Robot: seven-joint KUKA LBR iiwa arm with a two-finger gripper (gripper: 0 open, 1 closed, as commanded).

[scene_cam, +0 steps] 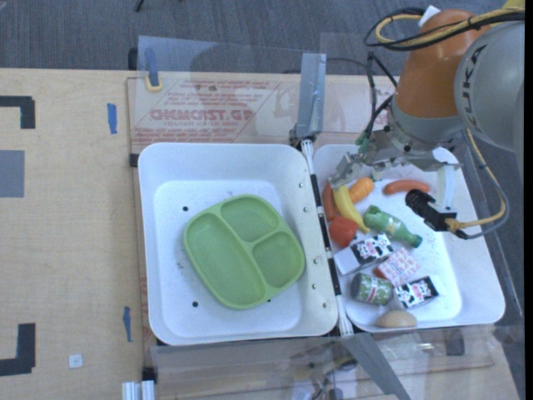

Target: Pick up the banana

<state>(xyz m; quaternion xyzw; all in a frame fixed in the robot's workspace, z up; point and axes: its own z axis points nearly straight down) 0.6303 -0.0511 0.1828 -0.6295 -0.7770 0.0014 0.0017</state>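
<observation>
floor (75, 15): grey carpet | bench (58, 223): pale wood, black and blue tape marks | light: even

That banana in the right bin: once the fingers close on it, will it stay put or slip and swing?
The banana looks like smooth, glossy toy plastic, so it is probably light, stiff and somewhat slippery. Its curved shape may pivot if gripped off-centre. It lies wedged among the red piece, the carrot and the green bottle, so lifting will likely nudge them.

Even, fairly bright overhead light, soft shadows only. Mild glare on white bins (158, 190) and the clear panel (225, 61) behind. Overall slightly soft/low-res; arm (466, 65) at top right looks blurry. No obvious edge distortion.
</observation>
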